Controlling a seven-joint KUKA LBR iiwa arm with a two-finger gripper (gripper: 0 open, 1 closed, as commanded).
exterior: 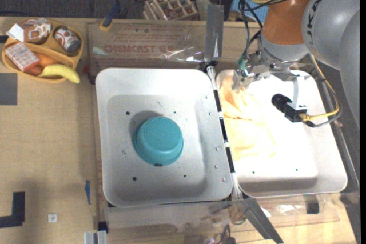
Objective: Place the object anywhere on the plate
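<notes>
the arm (320,3) fills the upper right, its gripper (246,72) low at the right bin's (297,177) top-left corner. the teal plate (159,140) sits centre-left. the object isn't identifiable; a miss seems likely.

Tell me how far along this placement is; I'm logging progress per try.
Done: nothing visible; the teal plate in the left bin carries nothing. In hand: the gripper is low over the right bin, at a pale yellowish object; whether it's gripped can't be told. Left: lift, carry across, set on the plate.
</notes>
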